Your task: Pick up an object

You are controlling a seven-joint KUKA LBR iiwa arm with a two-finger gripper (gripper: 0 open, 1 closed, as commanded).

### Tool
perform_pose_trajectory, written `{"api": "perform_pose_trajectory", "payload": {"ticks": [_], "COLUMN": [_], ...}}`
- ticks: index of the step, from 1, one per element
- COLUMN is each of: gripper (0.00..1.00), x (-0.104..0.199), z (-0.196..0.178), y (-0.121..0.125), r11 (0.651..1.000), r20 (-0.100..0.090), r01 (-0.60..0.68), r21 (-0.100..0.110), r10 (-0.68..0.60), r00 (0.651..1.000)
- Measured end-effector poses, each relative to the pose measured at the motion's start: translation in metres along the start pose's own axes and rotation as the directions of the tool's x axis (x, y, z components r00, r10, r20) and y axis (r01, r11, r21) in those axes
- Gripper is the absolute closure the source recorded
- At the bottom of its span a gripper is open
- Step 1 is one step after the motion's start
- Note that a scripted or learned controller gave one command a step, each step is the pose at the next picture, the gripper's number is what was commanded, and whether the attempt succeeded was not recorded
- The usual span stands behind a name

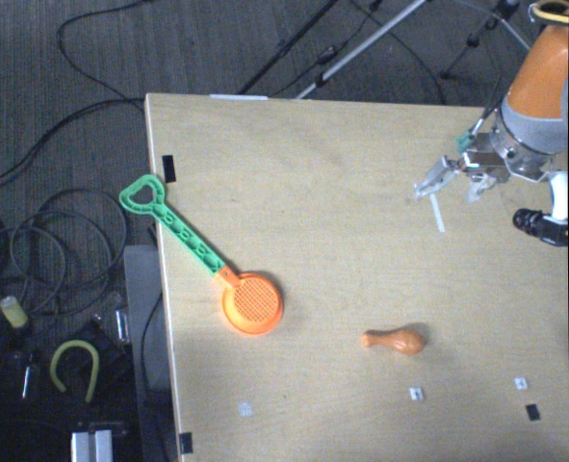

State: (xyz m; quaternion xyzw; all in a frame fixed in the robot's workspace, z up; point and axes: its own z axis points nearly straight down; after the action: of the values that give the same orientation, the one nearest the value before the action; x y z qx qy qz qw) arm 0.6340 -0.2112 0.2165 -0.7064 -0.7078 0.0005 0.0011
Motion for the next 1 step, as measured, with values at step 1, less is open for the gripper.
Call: {"api": "perform_pose_trajectory", "payload": {"ticks": [1], "gripper": [0.00], "x": [0.0190], "z": [0.1079], "y": [0.0346], "r11": [0.985], "r20": [0.002], "r01": [0.171], "r21": [0.000], "r10": [-0.171], "r00": [0.985]}}
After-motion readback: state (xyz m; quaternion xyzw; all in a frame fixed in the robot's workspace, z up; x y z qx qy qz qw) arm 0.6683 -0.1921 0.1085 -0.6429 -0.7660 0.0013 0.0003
